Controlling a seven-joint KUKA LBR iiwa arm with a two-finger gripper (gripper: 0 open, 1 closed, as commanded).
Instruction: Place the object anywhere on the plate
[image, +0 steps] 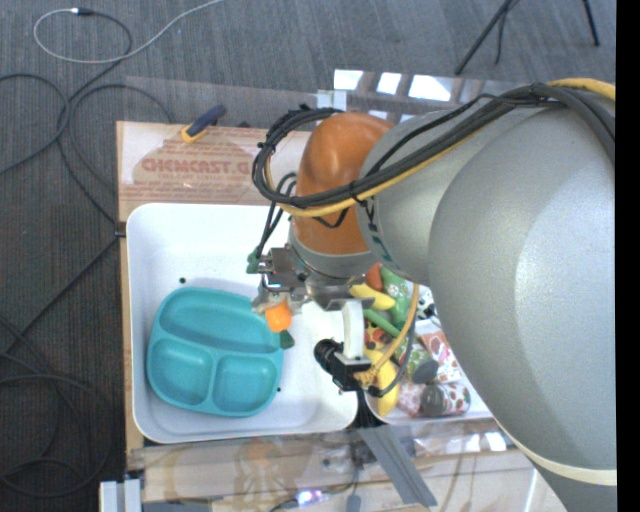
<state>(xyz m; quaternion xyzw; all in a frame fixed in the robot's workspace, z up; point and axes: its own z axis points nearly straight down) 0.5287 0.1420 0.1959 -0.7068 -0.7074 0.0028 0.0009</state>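
Over the left bin: the grey arm with its orange band reaches in from the right, and the end effector (282, 300) sits low at the right rim of the teal plate (213, 350).
End effector state: clenched on a small orange object (278, 318), which shows between the finger ends with a bit of green at its lower right.
Object location: at the plate's upper right edge, over the white bin (190, 240) floor or just past the plate's rim; I cannot tell whether it touches either.
Plate: three compartments, lying flat in the lower left part of the left bin.
Right bin: a heap of mixed toys (400, 350), well clear of the plate.
Step in hand: as I judge it, carrying the object over the plate for release.
Doing it well: shift left until the object hangs fully inside a compartment, lower close to the surface, then let go, so that it cannot roll off the rim.
Orientation: the object looks short and stubby; its long axis seems to run from upper left to lower right, green end lower right, though it is too small to be sure.
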